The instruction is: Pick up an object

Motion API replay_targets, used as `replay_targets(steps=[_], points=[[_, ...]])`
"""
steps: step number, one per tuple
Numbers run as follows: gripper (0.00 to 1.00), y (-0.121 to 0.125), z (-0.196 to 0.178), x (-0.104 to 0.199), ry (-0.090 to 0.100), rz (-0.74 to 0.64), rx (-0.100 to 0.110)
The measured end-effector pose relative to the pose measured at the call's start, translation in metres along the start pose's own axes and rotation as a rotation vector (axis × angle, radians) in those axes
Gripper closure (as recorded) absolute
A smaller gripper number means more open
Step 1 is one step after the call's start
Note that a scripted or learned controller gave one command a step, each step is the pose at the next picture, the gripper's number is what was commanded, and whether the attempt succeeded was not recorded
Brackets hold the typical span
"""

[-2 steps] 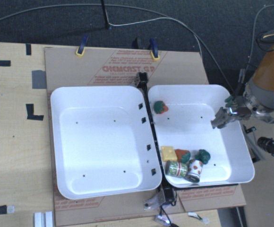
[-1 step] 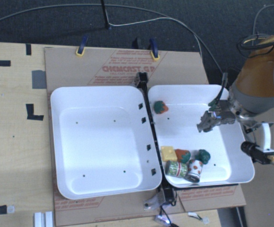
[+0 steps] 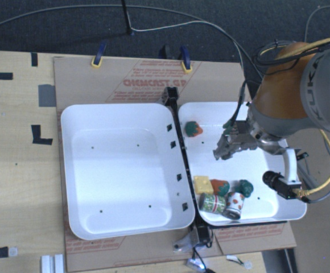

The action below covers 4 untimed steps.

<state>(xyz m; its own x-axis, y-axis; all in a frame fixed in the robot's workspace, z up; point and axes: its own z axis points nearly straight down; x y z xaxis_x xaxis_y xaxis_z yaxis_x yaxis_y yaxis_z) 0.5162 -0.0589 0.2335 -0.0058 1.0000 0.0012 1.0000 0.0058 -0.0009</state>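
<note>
With the claw (image 3: 222,152) hovering over the right-hand shallow white bin (image 3: 267,169), grip state unclear to us, we aim for the lone red-and-green round toy (image 3: 193,129) just beside that bin's left wall.

1. A small green and orange object (image 3: 193,129) lies alone near the far left side of the right bin (image 3: 267,215).
2. A yellow block (image 3: 203,183), a red and green piece (image 3: 219,187), a dark green piece (image 3: 245,187) and a lying can (image 3: 222,205) are clustered at its near edge.
</note>
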Motion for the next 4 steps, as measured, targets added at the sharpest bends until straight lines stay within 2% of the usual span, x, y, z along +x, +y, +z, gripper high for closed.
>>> replay_targets(steps=[1,2,3,4], points=[[1.00,0.006,0.007,0.060,0.000,0.000,0.000],[1.00,0.003,0.016,0.105,-0.001,0.002,0.001],[1.00,-0.004,0.007,0.162,0.000,0.000,0.000],[0.00,-0.003,0.008,0.159,-0.001,0.005,0.000]])
